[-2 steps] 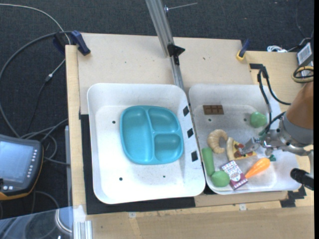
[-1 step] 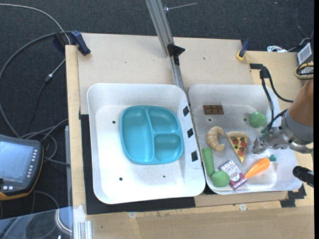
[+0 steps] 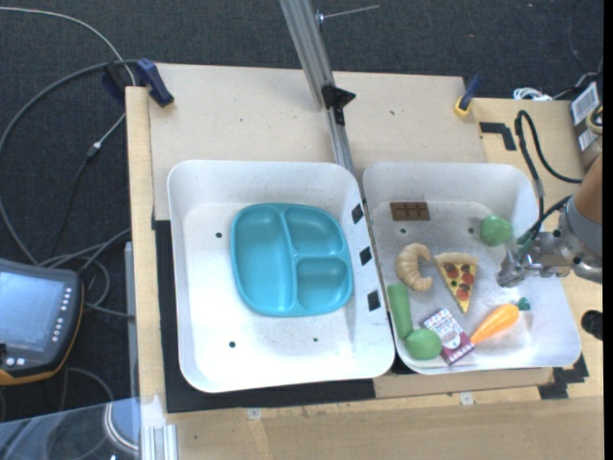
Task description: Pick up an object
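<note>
1. We found the end effector (image 3: 510,272) low over the right bin (image 3: 378,185), toward its right side, with the arm (image 3: 586,223) coming in across the bin's right wall. We could not tell from this slanted view whether it was apart or together, and we saw nothing held in it.
2. We took any of the toys in the right bin as fair targets. The carrot (image 3: 498,322) lay just below the end effector, the green ball (image 3: 495,229) just above it, and the pizza slice (image 3: 460,280) to its left.
3. Further left lay the croissant (image 3: 415,265), the chocolate bar (image 3: 410,211) near the far wall, the green stick (image 3: 399,310), and a green lump (image 3: 423,344) touching a pink packet (image 3: 448,333) near the front wall.
4. We judged the carrot the best choice: it was nearest, lay apart from its neighbours, and had a slim body to close across.
5. To do it well, we would have centred over the carrot's orange body, not its green top, and turned the wrist so the grip crossed the short width, since the carrot lay at a slant.
6. We would have come straight down, closed only once low enough, and kept clear of the bin's right wall.
7. We judged the ball a risk of rolling away, and the flat pizza slice hard to get under.
8. The left bin (image 3: 192,257) held only a blue tray (image 3: 290,257), well apart from the end effector, so we left it alone.
</note>
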### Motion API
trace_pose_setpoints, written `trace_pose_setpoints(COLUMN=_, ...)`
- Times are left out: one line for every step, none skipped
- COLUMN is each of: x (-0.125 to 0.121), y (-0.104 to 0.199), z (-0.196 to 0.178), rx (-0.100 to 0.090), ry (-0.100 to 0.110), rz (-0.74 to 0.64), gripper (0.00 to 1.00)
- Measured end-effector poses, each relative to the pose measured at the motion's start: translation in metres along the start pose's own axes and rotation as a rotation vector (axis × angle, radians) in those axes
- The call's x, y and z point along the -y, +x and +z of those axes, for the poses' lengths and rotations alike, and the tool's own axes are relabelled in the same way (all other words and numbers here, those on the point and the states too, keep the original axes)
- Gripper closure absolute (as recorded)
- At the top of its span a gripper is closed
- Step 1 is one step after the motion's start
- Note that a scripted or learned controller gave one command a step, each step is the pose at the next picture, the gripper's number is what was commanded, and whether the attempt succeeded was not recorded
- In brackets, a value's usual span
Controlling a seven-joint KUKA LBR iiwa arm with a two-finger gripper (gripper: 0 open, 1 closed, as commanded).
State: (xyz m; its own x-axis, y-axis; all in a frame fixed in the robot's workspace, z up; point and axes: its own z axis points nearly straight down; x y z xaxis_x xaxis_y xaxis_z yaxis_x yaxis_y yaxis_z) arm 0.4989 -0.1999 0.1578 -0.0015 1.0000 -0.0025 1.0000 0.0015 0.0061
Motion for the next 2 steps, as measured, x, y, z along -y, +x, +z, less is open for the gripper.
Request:
trace_pose_setpoints(x=0.002, y=0.0, z=-0.044, rx=0.0, ry=0.0, rz=0.0, gripper=1.0)
trace_pose_setpoints(x=0.0, y=0.0, z=-0.071, rx=-0.001, ry=0.001, rz=0.0, gripper=1.0)
